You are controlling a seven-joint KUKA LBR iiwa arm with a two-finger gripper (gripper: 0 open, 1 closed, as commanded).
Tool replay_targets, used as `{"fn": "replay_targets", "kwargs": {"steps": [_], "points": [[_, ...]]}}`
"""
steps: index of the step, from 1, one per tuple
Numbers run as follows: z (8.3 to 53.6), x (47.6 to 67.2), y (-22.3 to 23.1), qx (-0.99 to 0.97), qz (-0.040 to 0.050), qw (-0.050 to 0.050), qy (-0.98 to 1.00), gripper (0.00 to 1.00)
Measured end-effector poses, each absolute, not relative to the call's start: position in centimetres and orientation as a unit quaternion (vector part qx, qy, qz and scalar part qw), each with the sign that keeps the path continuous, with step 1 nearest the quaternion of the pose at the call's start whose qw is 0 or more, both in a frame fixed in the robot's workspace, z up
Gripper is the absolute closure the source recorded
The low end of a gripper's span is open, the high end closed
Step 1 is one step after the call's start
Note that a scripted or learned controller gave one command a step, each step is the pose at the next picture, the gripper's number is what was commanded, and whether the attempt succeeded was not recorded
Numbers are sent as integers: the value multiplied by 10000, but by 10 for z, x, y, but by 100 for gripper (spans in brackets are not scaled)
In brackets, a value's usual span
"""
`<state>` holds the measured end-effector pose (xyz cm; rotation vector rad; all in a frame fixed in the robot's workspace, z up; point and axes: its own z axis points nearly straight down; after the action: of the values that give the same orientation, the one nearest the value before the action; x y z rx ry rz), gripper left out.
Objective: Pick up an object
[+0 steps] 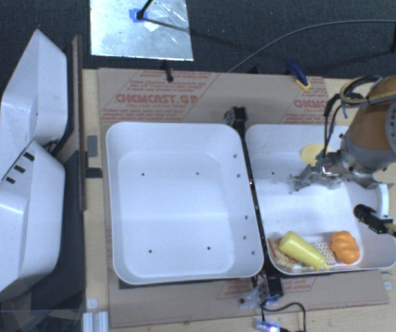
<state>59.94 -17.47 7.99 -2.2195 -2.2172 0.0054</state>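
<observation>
The bench is covered with printed brown cardboard and carries two shallow white plastic bins side by side, their rims touching along the middle. The left bin has a smooth floor with rounded corners and wide open room. The right bin holds its objects crowded against the near wall: a yellow elongated object, smooth and tapered, lying beside a lumpy orange object, with a pale meshed item between them. A pale yellow rounded object sits at the far side. The gripper hangs low over the right bin's middle floor, apart from all objects; whether its fingers are spread cannot be told.
</observation>
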Motion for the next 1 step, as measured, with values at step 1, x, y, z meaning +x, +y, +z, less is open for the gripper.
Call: {"fn": "replay_targets", "kwargs": {"steps": [1], "points": [[85,619,-203,-7075,-2,-8,-7068,0]]}}
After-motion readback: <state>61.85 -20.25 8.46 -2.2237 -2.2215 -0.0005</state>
